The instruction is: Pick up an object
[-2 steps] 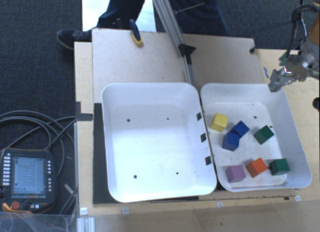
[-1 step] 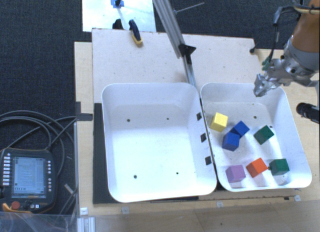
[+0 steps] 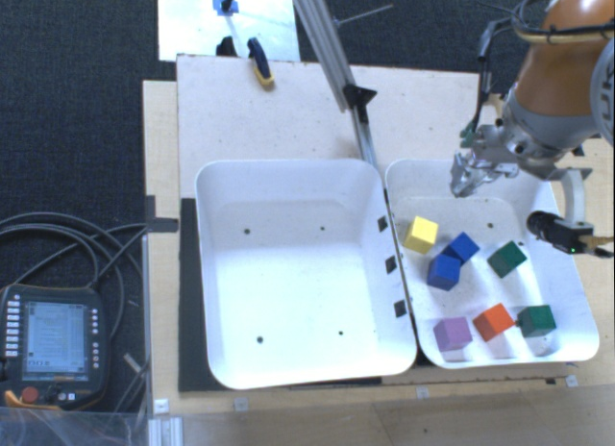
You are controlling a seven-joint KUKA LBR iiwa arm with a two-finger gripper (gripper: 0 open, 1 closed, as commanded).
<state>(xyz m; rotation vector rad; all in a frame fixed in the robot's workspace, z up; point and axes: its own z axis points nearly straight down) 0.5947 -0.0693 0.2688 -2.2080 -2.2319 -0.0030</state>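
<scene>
Several small blocks lie in the right bin (image 3: 567, 285): a yellow cube (image 3: 421, 234), two blue cubes (image 3: 464, 246) (image 3: 443, 271) touching each other, two green blocks (image 3: 506, 259) (image 3: 536, 320), an orange block (image 3: 494, 321) and a purple cube (image 3: 452, 334). My gripper (image 3: 467, 183) hangs over the far edge of the right bin, behind and to the right of the yellow cube. Nothing is between its fingers.
The left bin (image 3: 216, 242) stands beside the right one. A slanted metal pole (image 3: 327, 40) crosses the board behind the bins. A teach pendant (image 3: 53, 343) with cables lies at the lower left, off the bench. A blue and yellow tool (image 3: 259, 61) lies at the board's far edge.
</scene>
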